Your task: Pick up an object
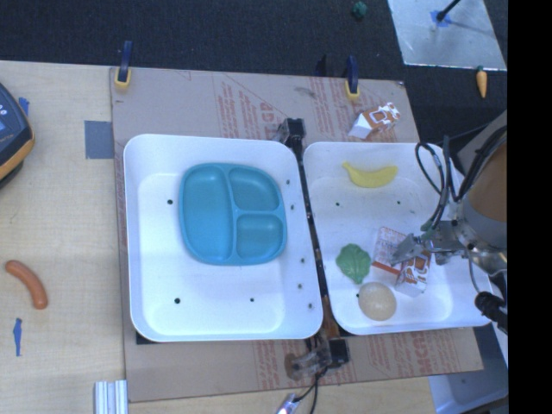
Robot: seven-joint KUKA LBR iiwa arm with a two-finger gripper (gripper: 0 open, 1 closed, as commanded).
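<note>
The right bin [431,166] holds a yellow banana [371,175], a green leafy piece [353,262], a beige egg-shaped ball [377,302], a clear packet [387,242] and a small orange-and-white carton [416,274]. My gripper [417,250] reaches in from the right and hangs low over the packet and the carton, touching or nearly touching them. Its body covers part of both. Nothing is visibly lifted off the bin floor.
A blue divided plate [233,212] lies in the left bin [147,231]. Another small carton [375,121] sits on the cardboard behind the right bin. A sausage [28,284] lies on the bench at far left. Cables hang by the arm [479,188].
</note>
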